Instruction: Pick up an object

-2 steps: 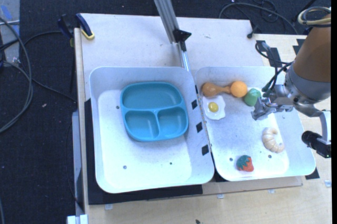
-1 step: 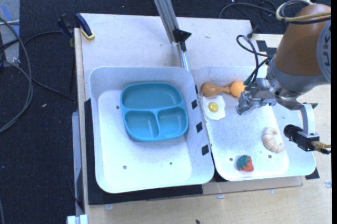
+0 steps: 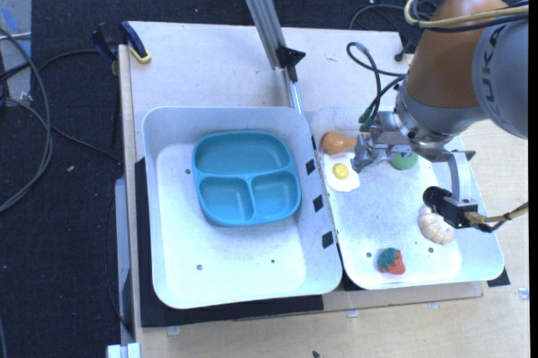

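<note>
Camera view: fried egg (image 3: 341,176) hugs right bin's (image 3: 471,268) left wall

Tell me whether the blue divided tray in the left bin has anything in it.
Empty. The blue tray lies flat in the left bin, and all three compartments show bare blue plastic.

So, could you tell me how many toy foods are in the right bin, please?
5: an orange one at the far left, a fried egg just below it, a green piece partly under the arm, a cream one at right, a strawberry nearest. The arm may hide more.
</note>
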Robot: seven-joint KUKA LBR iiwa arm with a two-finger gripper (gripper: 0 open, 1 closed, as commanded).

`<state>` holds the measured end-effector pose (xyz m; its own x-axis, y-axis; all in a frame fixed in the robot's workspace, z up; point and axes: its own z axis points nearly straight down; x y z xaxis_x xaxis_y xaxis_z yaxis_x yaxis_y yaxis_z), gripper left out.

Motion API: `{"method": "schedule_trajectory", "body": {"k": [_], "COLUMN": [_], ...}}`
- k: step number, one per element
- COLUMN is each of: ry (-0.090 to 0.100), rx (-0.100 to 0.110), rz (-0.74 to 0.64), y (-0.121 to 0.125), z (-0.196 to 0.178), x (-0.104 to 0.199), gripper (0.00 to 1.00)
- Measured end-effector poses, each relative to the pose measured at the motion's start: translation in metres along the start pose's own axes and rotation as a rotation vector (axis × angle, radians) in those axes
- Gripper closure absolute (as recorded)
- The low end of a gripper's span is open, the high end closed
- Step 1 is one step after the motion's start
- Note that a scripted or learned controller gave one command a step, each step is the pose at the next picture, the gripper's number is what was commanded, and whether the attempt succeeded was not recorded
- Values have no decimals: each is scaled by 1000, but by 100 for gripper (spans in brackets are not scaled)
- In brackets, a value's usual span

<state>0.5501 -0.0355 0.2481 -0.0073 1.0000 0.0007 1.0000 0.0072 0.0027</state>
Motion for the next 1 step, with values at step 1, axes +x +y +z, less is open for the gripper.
{"method": "schedule_trajectory", "body": {"k": [1], "ry": [0], "rx": [2], "rz": [-1], "y": [20], "z": [16], "x": [48], "gripper": [100]}}
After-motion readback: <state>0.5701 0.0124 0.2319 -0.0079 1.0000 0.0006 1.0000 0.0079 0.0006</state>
